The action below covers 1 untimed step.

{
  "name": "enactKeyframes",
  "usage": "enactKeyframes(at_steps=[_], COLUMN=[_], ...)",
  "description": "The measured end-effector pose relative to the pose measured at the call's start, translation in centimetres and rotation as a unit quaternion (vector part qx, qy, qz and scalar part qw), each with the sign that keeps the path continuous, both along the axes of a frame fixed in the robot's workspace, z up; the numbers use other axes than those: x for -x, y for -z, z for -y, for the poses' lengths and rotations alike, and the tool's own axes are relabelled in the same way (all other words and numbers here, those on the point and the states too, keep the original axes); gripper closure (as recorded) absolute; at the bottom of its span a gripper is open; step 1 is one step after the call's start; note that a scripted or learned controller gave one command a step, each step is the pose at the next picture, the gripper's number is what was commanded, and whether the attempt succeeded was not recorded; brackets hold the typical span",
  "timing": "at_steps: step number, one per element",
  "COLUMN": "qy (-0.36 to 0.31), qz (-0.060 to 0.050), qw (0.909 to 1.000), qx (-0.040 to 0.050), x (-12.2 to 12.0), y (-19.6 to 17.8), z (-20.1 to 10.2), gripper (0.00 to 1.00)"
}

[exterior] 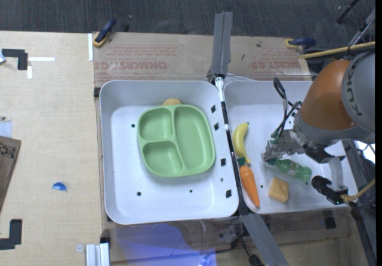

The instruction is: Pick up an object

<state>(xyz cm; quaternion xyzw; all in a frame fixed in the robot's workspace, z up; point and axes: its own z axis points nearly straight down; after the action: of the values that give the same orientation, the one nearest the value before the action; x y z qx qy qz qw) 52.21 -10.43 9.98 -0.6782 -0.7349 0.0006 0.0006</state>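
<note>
The right bin (256, 101) holds a yellow banana (240, 138) and an orange carrot (249, 185) along its left wall, a tan sponge-like block (278, 190) near the front, and a clear green bottle (292, 169) lying on its side. My gripper (276, 152) hangs low in this bin, right at the bottle's left end and to the right of the banana. The grey arm with its orange band (325, 104) comes in from the right and covers the bin's right part.
The left bin (119, 157) carries a green three-compartment plate (176, 139), with a small yellow-orange object (172, 102) peeking out behind its far rim. A grey divider bar (222, 44) stands between the bins at the back. Cables (285, 110) hang beside the wrist.
</note>
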Motion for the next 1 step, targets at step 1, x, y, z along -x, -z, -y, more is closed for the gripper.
enactKeyframes(at_steps=[1], qy=[0.0], qz=[0.0], qw=[1.0], qx=[0.0], x=[0.0], y=[0.0], z=[0.0], gripper=[0.0])
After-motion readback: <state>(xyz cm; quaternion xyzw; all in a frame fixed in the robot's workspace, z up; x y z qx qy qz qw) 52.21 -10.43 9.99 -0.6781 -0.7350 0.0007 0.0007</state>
